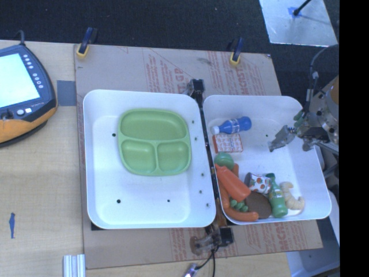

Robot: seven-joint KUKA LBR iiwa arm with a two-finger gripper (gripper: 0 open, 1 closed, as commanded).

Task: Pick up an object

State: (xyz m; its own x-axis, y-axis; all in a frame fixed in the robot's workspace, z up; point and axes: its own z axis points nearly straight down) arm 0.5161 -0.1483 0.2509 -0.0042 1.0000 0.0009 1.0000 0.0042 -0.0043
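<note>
Wooden tabletop [46, 178] across the frame, two white bins at centre. Left bin [104, 154] carrying a green divided plate [154, 141]. Right bin [305, 166] crowded at lower centre with toy food [248, 195], bottle [232, 125] above. End effector [294, 136] at right edge, over bare bin floor; spread or pressed together, cannot tell. Likely risk: closing on nothing, target pile well apart. Red cardboard print unreadable.

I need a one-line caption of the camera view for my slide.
Gripper above the right bin of toy food; green tray in left bin.
</note>
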